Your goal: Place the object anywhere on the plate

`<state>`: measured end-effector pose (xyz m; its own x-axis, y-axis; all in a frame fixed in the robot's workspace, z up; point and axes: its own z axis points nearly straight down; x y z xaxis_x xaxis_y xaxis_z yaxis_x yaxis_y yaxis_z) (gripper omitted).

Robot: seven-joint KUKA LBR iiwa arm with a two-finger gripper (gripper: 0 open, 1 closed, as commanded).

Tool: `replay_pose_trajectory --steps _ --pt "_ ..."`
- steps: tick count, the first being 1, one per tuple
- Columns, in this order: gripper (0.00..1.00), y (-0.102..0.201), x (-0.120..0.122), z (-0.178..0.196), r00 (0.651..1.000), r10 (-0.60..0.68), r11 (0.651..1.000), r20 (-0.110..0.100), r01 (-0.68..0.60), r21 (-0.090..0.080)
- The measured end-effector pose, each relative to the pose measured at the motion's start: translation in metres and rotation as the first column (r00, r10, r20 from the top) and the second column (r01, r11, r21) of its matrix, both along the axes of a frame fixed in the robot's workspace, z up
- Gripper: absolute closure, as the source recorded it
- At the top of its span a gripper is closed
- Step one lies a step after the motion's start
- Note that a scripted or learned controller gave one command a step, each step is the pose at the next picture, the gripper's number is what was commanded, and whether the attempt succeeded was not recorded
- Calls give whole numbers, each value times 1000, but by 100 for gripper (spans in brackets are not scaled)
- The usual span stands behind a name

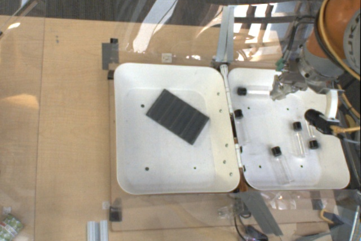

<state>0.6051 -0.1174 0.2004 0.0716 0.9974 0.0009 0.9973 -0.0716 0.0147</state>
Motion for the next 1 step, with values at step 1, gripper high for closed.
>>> replay_pose_trajectory --steps 1 --pt "100 26 -37 -33 997 80 997 -9 -80 0"
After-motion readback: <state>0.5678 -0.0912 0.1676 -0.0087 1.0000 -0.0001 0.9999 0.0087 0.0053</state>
